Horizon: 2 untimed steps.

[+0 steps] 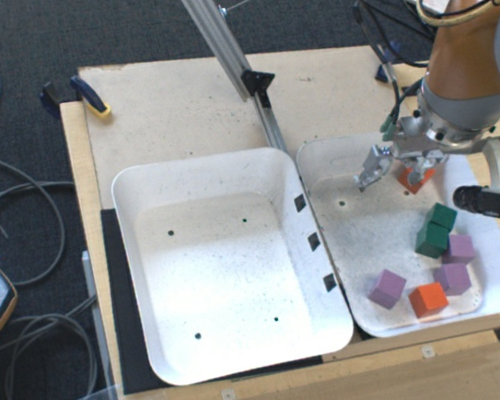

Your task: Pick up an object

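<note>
**Camera view: pincer over the right bin, maybe an orange block in it**

Camera view has the arm (464, 41) reaching in over the right bin (347, 226), with the pincer (403, 167) hanging above the bin's upper part. There's a small orange-red block (413, 181) right at the pincer, tucked under the metal bits. It looks like it sits between the fingers, but I honestly can't tell if they're pressed onto it or just spread around it (too much hardware stacked in that spot).

The rest of the pile sits lower in the same bin, well apart from the pincer: a green block (435, 232), three purple ones, at (387, 288), (453, 279) and (462, 248), and an orange cube (428, 300). The left bin (139, 202) sits beside it on the surface (170, 104).

My read: this is the grasp-or-lift step on that orange-red block. If it really is pinched, the next move is just a straight lift, slow enough that it doesn't slip out. If not, the pincer needs to settle around the block and close squarely before going up. Either way the green block is near enough to watch on any sideways move.
</note>
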Available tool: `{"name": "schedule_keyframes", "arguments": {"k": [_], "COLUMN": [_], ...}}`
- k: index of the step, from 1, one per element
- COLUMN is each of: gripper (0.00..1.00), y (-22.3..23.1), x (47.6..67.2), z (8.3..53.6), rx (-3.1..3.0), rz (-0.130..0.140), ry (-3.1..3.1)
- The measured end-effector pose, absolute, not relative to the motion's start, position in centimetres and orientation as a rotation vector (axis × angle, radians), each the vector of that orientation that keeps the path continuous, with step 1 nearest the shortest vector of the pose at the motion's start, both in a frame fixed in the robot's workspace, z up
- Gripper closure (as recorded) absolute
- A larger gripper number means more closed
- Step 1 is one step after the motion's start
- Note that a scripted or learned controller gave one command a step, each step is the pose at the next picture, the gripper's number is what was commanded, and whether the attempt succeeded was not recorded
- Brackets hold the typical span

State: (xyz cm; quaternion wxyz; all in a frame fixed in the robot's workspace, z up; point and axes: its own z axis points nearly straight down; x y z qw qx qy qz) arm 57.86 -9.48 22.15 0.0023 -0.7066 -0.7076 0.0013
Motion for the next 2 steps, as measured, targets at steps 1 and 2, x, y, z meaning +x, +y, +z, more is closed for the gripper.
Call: {"name": "schedule_keyframes", "arguments": {"k": [1, 2], "gripper": [0.00, 0.00], "y": [-9.7, -14.2], "x": [51.8, 52.2], "z": [29.4, 46.6], "rx": [-2.225, -2.229], "rz": [-0.001, -0.004], "ry": [-2.222, -2.228]}}
